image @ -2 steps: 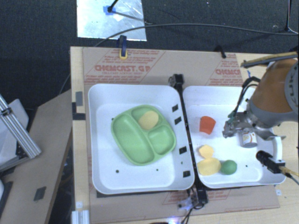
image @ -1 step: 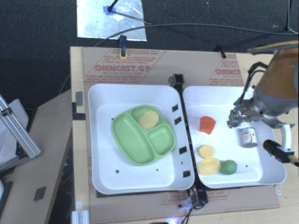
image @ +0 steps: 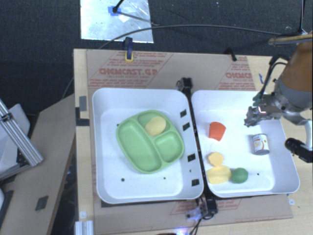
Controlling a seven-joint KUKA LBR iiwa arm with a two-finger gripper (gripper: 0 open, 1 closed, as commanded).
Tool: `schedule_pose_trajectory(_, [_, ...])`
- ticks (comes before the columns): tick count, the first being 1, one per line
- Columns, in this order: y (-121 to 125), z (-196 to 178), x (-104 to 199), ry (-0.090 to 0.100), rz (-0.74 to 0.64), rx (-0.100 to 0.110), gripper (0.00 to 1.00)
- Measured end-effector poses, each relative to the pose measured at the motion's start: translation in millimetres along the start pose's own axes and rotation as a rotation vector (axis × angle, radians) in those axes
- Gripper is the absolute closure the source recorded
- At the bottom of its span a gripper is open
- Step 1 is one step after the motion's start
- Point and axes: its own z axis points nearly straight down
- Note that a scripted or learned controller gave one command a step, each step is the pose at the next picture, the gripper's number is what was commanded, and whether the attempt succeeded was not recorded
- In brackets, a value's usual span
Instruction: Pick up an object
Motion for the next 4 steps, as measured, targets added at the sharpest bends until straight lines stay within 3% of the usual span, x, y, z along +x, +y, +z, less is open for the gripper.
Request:
schedule_pose_trajectory(3, [5, 27, 171, 0.004, -0.006, 0.006, 1.00])
schedule_pose_trajectory(4, [-17, 15, 227, 0.004, -0.007, 0.006, 1.00])
